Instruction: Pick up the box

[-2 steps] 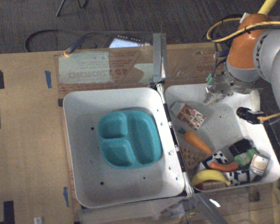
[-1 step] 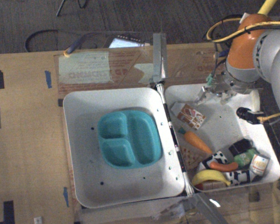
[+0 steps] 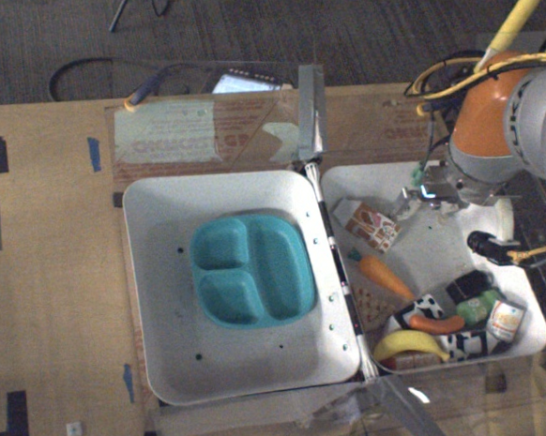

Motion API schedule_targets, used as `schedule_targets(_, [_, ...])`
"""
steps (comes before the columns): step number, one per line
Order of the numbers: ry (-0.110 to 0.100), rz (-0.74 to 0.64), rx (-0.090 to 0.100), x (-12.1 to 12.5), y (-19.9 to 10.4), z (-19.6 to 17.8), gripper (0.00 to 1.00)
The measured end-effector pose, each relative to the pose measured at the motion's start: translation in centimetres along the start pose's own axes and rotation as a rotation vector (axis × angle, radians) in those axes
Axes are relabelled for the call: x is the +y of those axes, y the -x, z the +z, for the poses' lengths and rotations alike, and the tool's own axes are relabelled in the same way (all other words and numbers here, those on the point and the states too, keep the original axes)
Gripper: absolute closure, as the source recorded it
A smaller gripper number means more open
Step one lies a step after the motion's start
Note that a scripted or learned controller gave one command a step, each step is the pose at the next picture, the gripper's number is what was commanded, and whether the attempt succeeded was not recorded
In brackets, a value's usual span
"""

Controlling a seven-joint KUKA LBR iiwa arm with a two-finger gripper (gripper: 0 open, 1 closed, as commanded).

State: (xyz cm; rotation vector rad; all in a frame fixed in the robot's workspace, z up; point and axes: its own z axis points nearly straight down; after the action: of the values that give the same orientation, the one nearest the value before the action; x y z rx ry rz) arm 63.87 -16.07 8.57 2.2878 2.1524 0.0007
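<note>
The box [image 3: 370, 225] is a small white and brown carton lying tilted in the far left part of the right bin [image 3: 535, 319]. My gripper [image 3: 428, 195] hangs over the far middle of that bin, just right of the box and slightly beyond it. The orange band of the arm [image 3: 486, 120] sits above the gripper at the right. Nothing is visibly held.
An orange carrot [image 3: 386, 277] lies near the box toward the front. A banana [image 3: 410, 345], a black-and-white checked item [image 3: 451, 325] and several small toys crowd the front of the right bin. The left bin [image 3: 155, 269] holds a teal divided plate [image 3: 253, 268].
</note>
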Motion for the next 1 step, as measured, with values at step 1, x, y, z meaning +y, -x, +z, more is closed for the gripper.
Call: schedule_targets(1, [0.003, 0.025, -0.001, 2.78, -2.19, -0.02, 0.0])
